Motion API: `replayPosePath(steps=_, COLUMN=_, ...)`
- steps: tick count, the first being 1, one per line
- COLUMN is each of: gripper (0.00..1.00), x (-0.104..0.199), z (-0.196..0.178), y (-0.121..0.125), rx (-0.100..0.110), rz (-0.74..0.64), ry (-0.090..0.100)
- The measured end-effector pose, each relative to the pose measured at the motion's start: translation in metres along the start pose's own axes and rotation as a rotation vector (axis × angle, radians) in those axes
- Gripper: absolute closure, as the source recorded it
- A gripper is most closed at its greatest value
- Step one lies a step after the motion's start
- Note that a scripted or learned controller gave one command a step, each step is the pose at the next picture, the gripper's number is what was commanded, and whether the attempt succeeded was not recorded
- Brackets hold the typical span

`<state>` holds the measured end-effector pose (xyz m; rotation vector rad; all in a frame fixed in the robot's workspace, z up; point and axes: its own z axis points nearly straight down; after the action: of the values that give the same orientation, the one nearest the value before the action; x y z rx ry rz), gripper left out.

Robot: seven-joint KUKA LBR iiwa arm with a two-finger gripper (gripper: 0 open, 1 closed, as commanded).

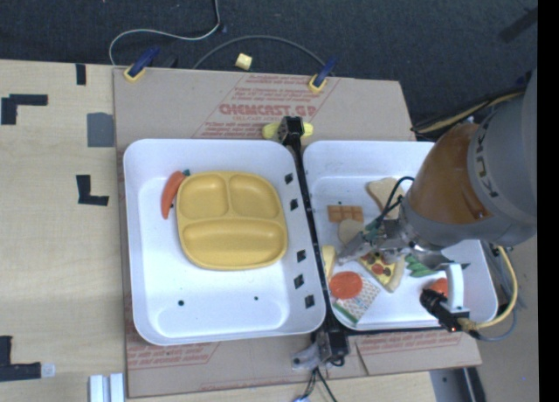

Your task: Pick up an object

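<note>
My gripper hangs low over the middle of the right bin, reaching in from the right. Just below it lies a pizza slice with red dots. A red tomato slice rests on a pale card near the bin's front left. A brown waffle piece sits left of the gripper, and a tan bread piece lies behind it. A green piece shows beside the wrist. I see nothing lifted off the bin floor.
The left bin holds a yellow divided plate and an orange carrot at its left. A yellow sliver lies against the divider between the bins. The bulky arm covers the right bin's right half.
</note>
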<state>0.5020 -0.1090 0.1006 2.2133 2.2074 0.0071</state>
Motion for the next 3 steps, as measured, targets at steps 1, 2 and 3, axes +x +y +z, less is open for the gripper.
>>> replayPosePath(steps=1, gripper=0.0, x=-0.01, z=0.011, y=-0.013, rx=-0.005, rz=-0.007, ry=0.005)
replayPosePath(steps=2, gripper=0.0, x=0.013, z=0.012, y=0.069, rx=-0.002, rz=-0.006, ry=0.002)
replayPosePath(steps=3, gripper=0.0, x=0.05, z=-0.089, y=0.126, rx=0.001, rz=-0.01, ry=0.007)
